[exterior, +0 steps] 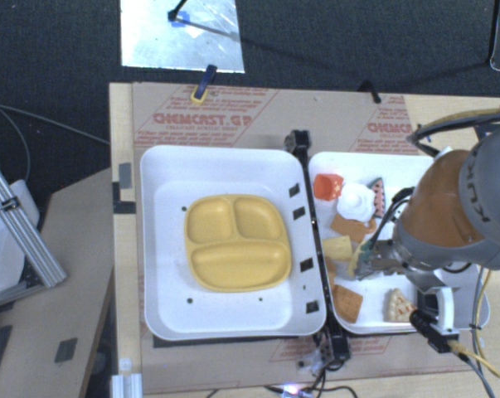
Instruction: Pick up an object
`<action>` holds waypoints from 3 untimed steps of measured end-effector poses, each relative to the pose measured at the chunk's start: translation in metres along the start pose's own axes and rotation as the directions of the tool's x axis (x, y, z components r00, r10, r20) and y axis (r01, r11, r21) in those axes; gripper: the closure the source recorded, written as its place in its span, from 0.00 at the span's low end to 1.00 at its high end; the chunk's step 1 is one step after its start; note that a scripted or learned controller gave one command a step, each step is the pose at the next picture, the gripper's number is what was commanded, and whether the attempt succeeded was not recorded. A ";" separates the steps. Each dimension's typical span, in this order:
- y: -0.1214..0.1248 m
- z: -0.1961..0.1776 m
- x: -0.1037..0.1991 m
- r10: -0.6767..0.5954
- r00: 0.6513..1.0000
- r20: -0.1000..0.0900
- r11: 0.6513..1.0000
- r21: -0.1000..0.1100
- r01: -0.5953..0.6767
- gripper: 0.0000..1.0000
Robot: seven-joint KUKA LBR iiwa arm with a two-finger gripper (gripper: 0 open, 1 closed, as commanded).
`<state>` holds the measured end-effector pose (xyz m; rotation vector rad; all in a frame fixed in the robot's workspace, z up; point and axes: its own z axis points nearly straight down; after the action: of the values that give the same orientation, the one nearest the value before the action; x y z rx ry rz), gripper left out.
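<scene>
Where the gripper (364,264) dips, a yellow block (338,247) lies just left (touching?) — ungrasped.

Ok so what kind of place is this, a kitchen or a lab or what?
Most likely a robotics lab, not a kitchen. A grey and orange arm reaches over two white bins on a cardboard-covered bench. Toy-like food pieces and a yellow divided plate lie in them, with cables across the floor.

We see two white bins (162,222) of smooth, faintly glossy plastic, and the yellow divided tray (235,243) looks like matt plastic. The bench (258,114) is covered with printed brown cardboard or paper, flat and dull. The arm's orange band (440,206) has a satin sheen, and its grey shell (492,181) looks smooth.
</scene>
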<state>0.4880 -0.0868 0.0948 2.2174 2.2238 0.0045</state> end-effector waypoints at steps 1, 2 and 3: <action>0.070 0.007 -0.008 -0.003 1.000 0.003 1.000 -0.007 0.003 1.00; 0.045 -0.095 0.074 -0.008 1.000 -0.001 1.000 -0.004 0.008 1.00; 0.044 -0.089 0.137 -0.008 1.000 -0.002 1.000 0.001 0.008 1.00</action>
<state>0.5309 0.0504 0.1843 2.2102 2.2346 0.0058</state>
